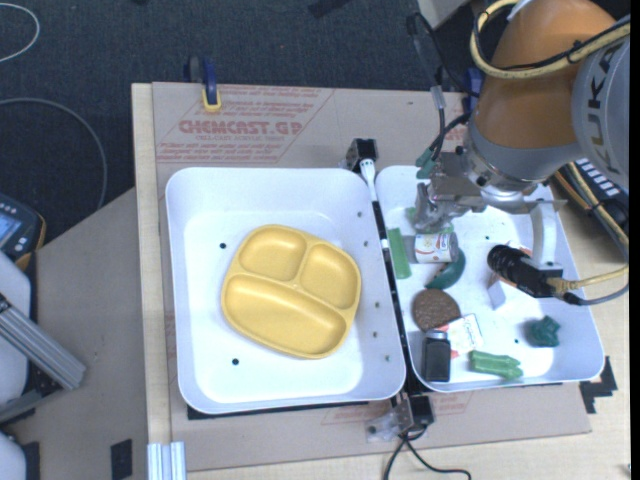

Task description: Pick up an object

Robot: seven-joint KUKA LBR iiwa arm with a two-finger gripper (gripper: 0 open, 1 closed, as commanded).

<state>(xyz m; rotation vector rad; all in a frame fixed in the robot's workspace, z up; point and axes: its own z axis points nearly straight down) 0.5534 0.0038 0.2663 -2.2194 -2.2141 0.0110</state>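
Note:
My gripper [434, 218] hangs low over the upper left part of the right bin [575, 363]. Directly beneath it lies a small white box with a red mark [432, 249]. A dark green curved piece [451, 271] lies just right of and below that box, and a green stick [399, 253] lies to its left by the bin wall. The view does not show anything gripped.
The right bin also holds a brown round disc [435, 308], a black block [436, 357], a white card [466, 331], a green piece [495, 365] and a teal lump [545, 331]. A yellow divided plate [290, 290] lies in the left bin [190, 268].

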